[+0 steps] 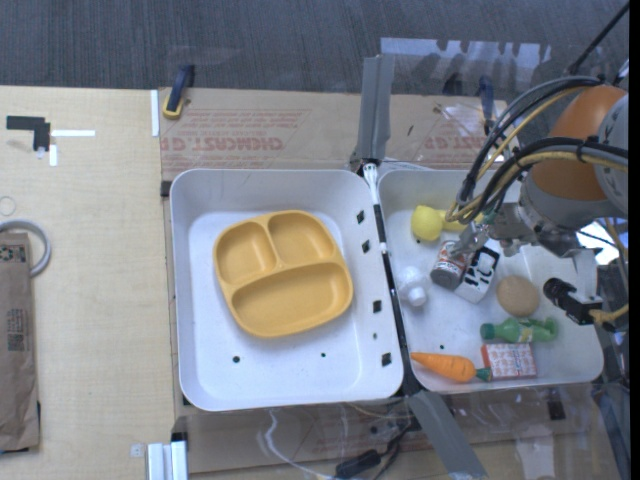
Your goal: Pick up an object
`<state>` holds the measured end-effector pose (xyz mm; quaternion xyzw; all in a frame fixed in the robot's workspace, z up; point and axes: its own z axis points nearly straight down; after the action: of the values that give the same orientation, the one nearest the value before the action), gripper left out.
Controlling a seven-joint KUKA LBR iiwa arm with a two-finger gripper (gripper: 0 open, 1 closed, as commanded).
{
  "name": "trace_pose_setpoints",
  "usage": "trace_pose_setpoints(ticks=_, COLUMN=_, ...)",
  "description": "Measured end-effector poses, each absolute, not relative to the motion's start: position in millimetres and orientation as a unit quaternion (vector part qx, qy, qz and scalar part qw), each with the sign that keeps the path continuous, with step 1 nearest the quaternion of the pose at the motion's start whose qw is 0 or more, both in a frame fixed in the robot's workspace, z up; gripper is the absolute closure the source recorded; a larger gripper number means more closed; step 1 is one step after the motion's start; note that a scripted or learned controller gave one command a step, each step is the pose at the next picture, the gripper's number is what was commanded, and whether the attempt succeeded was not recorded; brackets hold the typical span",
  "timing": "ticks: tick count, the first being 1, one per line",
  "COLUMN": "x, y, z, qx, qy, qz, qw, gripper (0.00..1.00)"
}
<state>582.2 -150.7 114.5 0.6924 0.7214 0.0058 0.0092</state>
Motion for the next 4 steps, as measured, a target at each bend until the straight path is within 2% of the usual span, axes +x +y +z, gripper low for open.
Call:
trace_pose_setpoints(ticks=1, x=588.5, y=-157.1, z=113.5, qx=0.786, qy=0.618, qz=0.0055, qw=0.007, gripper=0.0)
trace_pose_setpoints(ticks=2, x=555.7, y=-177.3, z=94.3, qx=0.798, qy=0.603, qz=0.0006, qw=0.002, gripper=0.0)
trace_pose_setpoints(ticks=3, x=511.9, y=-188.2, z=162.5, qx=0.765, qy=0.644, qz=-0.0013, qw=0.0, gripper=0.0)
trace_pose_setpoints(ticks=4, x=560.6, y=-178.2, z=92.7, qx=0.811, qy=0.584, qz=0.0002, qw=0.001, gripper=0.0)
